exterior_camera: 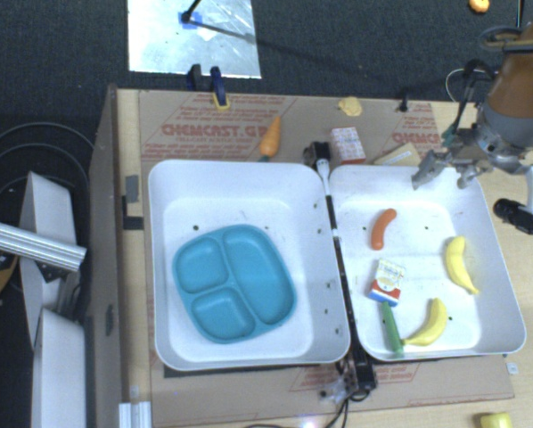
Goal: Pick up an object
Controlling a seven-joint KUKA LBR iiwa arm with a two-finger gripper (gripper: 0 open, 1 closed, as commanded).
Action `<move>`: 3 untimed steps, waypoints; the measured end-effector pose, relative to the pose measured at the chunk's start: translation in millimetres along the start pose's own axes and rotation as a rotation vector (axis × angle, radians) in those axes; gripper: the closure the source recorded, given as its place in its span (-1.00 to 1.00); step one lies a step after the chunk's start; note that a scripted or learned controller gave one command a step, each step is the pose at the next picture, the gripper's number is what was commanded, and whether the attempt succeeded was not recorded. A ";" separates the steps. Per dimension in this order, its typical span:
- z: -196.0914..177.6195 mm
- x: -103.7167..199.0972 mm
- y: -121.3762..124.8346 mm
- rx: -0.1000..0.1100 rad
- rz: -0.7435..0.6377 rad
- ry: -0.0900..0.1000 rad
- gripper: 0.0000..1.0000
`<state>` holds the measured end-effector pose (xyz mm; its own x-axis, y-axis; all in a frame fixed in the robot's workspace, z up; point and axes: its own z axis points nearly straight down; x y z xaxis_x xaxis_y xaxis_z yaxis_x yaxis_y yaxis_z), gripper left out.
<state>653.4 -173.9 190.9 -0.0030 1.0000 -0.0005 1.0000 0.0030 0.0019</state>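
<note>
i'm seeing several pickable things lying in the right bin (498,266): an orange sausage-shaped piece (383,228) near the bin's upper middle, a small printed carton (387,283) below it, a green stick (391,328) touching the carton's lower edge, one banana (460,264) twd the right wall and a second banana (429,324) near the front wall, just beside the stick. nothing is sitting btwn the tool's fingers. the tool (445,169) is hovering over the bin's back rim at the upper right, well apart from all of them, w/ its two fingers spread wide and pointing down. the arm (516,96) is reaching in from the right. the left bin (168,203) is carrying a blue divided tray (233,281). on the tabletop (213,127) behind the bins, a carrot (270,137) and a small box (348,144) are lying.
</note>
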 end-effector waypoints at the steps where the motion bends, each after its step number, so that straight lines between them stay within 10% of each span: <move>1: 56.5 52.6 -8.2 0.004 -0.005 0.003 -1.00; 2: 98.7 81.9 -10.0 0.003 -0.004 0.001 -1.00; 3: 85.3 80.2 -8.4 -0.002 -0.004 0.001 1.00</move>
